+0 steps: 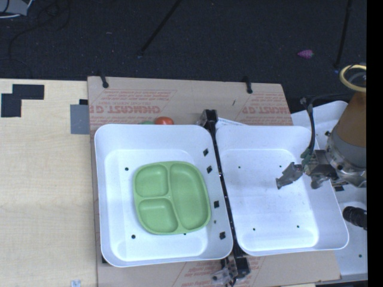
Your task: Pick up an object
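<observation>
A pale green, three-compartment plastic plate (172,197) lies flat in the middle of the left shallow white bin (114,160), while the grey two-finger gripper (302,179), fingers spread and holding nothing, hangs over the right white bin (263,244).

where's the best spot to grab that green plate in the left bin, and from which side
Probably the raised outer rim of the green plate, pinched from straight above. It lies flat on the floor of the left bin, so the rim and the ridges between its three sections are all that stands up. The rim on the right suits best: it lies closest to the gripper, which hangs over the right bin.
</observation>
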Available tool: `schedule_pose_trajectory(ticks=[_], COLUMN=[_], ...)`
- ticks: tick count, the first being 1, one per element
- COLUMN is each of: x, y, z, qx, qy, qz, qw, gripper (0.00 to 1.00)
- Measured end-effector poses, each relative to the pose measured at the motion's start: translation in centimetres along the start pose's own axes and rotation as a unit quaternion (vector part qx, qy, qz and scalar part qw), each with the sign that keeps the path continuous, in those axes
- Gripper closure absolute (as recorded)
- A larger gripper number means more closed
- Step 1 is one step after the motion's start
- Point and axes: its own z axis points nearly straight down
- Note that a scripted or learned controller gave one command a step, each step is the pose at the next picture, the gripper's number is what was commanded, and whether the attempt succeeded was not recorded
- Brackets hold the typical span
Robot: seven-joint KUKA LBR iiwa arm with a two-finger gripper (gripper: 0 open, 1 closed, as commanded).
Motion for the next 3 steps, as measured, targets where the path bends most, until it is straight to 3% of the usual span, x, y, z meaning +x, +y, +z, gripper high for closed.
schedule_pose_trajectory(ticks=[1, 3], x=[0.0, -1.4], y=[0.2, 0.4], z=[-0.6, 11.4], qx=[-0.006, -0.002], qy=[-0.001, 0.0], qz=[-0.001, -0.001], qw=[1.0, 1.0], gripper=[0.0, 0.0])
